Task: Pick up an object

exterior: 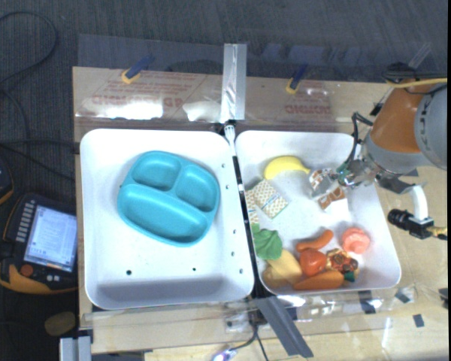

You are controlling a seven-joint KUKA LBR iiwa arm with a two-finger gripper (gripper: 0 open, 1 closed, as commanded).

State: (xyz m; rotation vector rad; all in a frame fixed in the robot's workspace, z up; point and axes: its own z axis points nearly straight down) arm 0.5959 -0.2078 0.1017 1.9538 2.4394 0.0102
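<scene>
Toys are crowding the right bin's (376, 224) near corner, leaving the yellow banana (284, 167) apart. Your gripper (327, 186) is hanging just beside that banana; its grip I cannot tell.

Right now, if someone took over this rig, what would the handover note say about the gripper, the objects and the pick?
Gripper: low in the right white bin, near its upper right; finger state unclear, nothing visibly held.
Objects: yellow banana-shaped toy and patterned square card towards that bin's upper left; green leafy toy, orange and red toy vegetables and pink round toy along its lower side. Blue divided plastic plate lies in the left white bin.
Done: arm positioned over the bin.
Left: grasp and lift an object.
</scene>
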